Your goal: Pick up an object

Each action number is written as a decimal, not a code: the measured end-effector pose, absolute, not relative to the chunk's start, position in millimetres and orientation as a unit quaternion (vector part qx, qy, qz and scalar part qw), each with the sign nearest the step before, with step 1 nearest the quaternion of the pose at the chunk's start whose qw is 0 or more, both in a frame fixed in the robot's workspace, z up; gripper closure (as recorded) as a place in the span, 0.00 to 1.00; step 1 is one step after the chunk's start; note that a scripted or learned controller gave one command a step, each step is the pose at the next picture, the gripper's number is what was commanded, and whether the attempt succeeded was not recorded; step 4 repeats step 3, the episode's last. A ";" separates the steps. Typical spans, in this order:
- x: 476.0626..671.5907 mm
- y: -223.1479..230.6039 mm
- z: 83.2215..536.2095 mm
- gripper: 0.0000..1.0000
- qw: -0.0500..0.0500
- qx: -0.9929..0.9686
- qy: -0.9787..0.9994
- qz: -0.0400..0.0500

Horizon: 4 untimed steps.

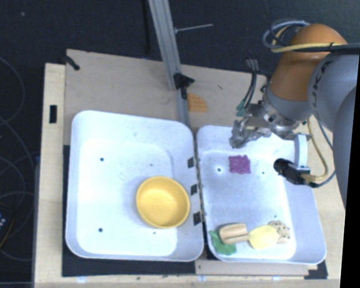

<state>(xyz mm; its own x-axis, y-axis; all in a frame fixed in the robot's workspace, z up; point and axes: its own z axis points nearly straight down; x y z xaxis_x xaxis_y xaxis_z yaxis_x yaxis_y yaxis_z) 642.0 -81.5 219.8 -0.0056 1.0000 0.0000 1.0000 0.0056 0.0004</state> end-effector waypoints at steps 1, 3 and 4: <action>625.3 -30.6 213.8 1.00 0.000 0.705 0.709 0.000; 587.9 66.0 240.2 1.00 -0.001 0.704 0.710 0.001; 587.9 66.0 240.2 1.00 -0.001 0.704 0.710 0.001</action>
